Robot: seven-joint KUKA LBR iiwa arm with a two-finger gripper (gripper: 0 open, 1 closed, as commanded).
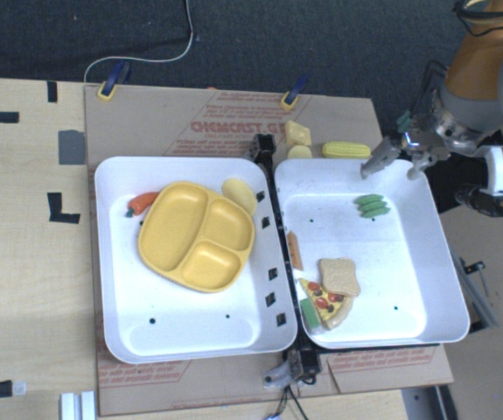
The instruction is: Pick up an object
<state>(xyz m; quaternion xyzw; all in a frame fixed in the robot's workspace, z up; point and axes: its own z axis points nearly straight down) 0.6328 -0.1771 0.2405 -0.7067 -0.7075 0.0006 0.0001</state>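
Currently approach phase: gripper (397,158) hovers with fingers apart and nothing between them, over the far edge of the right white bin (435,261). Nearest candidate, small green bean-like piece (372,204), lies just below; next move likely a descent onto it.

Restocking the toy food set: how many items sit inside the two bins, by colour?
Yellow: 2, divided plate, lemon-like piece
Orange: 2, carrot, stick
Green: 1, pea pod
Tan: 1, bread slice
Multicoloured: 1, pizza slice
Total: 7
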